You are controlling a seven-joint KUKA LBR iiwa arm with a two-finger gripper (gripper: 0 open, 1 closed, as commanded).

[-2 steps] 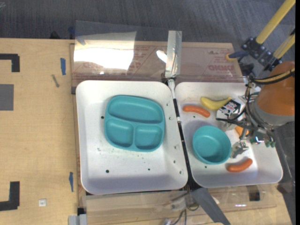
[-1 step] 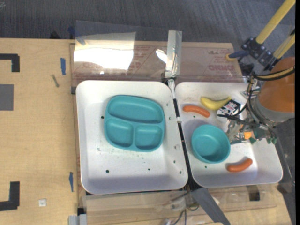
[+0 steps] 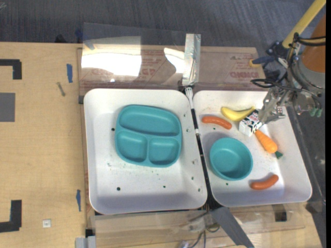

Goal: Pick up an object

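Crowding is the main risk: the hand (image 3: 265, 113), finger state not discernible, sits low over the right bin (image 3: 296, 154) beside a small black-and-white object (image 3: 251, 123), touching banana (image 3: 237, 112) and carrot (image 3: 267, 141). Neighbours could be nudged, spoiling any grasp.

Right bin (image 3: 297, 182): yellow banana (image 3: 237, 113) lying near back edge, orange sausage (image 3: 216, 121) flat just left of it. Small black-and-white item (image 3: 250, 123) touching banana's right end. Carrot (image 3: 267, 142) lying tilted toward right edge. Teal bowl (image 3: 230, 159) upright, centre. Second sausage (image 3: 264, 182) near front right corner.
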